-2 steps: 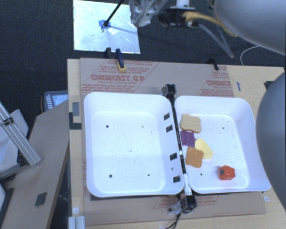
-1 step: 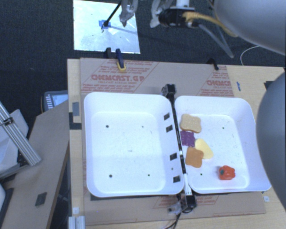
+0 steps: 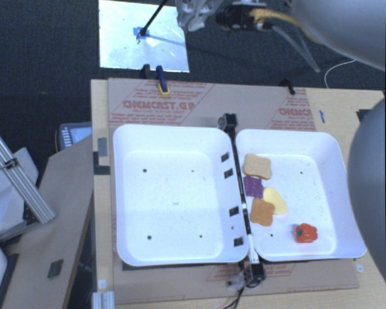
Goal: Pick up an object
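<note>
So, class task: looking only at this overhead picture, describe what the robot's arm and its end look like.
The arm has smooth, rounded pale grey casing, seen along the top and the right edge. Near its end sits dark hardware with yellow and grey cables looping out. The gripper is silvery metal at the top edge.

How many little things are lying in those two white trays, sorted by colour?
Tan or brown, 2: a tan bread-slice-shaped piece and an orange-brown toast-shaped piece
Purple, 1: a flat purple square piece
Yellow, 1: a pale yellow rounded piece
Red, 1: a red pepper-shaped lump
Total: 5, all in the right-hand white bin
</note>
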Action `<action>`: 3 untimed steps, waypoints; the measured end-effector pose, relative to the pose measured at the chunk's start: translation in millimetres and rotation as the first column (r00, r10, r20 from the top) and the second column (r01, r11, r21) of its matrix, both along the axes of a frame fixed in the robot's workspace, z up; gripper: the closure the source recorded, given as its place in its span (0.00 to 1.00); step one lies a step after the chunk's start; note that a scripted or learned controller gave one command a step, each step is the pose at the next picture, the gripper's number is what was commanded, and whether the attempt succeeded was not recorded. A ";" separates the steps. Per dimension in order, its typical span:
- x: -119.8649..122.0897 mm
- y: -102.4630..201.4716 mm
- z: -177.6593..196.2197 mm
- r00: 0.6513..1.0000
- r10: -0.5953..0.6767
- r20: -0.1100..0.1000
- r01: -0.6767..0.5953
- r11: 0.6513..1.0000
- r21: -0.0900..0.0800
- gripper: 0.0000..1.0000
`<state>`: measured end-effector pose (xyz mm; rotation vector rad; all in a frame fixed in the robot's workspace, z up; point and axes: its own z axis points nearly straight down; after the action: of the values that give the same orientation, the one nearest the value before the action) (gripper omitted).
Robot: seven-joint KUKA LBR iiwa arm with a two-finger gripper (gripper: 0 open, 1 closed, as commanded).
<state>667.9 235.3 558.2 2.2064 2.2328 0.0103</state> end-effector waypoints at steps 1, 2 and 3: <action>0.0 -0.1 -0.4 1.000 0.001 -0.001 -0.001 1.000 0.000 0.00; -0.1 0.4 11.0 1.000 0.004 0.002 -0.004 1.000 0.000 1.00; -0.1 0.4 10.8 1.000 0.005 0.001 -0.005 1.000 0.000 0.00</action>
<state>667.8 235.7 569.0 2.2008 2.2376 0.0117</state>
